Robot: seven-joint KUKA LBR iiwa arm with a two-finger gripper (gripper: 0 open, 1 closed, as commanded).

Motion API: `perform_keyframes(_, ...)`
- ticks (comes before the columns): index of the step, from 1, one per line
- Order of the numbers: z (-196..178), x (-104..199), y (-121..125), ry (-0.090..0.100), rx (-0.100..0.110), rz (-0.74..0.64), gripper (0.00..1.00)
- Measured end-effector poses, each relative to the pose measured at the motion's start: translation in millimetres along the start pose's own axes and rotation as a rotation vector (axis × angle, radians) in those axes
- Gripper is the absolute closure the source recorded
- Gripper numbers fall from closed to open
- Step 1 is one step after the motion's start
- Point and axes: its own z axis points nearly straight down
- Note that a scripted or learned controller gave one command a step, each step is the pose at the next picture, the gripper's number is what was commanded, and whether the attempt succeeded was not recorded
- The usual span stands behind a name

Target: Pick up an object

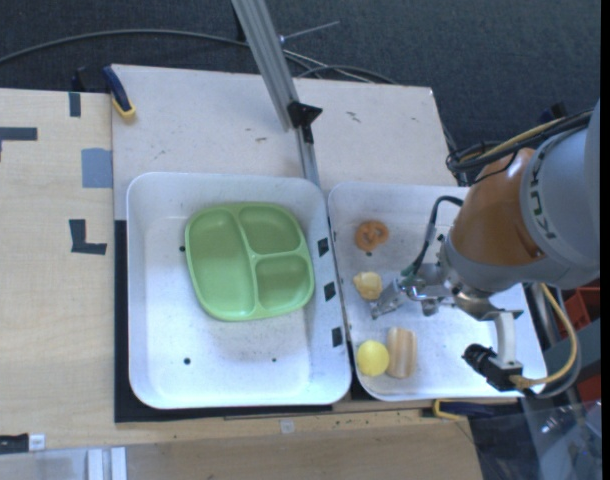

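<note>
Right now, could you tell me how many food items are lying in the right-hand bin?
4: a brown round piece at the top, a yellow piece mid-bin, a yellow ball and a tan piece together at the bottom. The arm may hide more.

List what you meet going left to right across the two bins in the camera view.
Left bin → green divided tray → right bin with its food items, the yellow piece among the first → gripper → the arm's orange band.

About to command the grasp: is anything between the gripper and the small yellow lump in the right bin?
Nothing visible. The gripper sits just right of the small yellow lump, with bare white bin floor between them.
</note>
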Motion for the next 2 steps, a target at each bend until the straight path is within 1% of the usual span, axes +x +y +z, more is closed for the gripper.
perform_keyframes(1,-13.3,0.4,1.4,0.001,-0.004,-0.001,1.0)
perform_keyframes(2,-75.3,2.8,-1.7,-0.002,-0.013,-0.001,1.0)
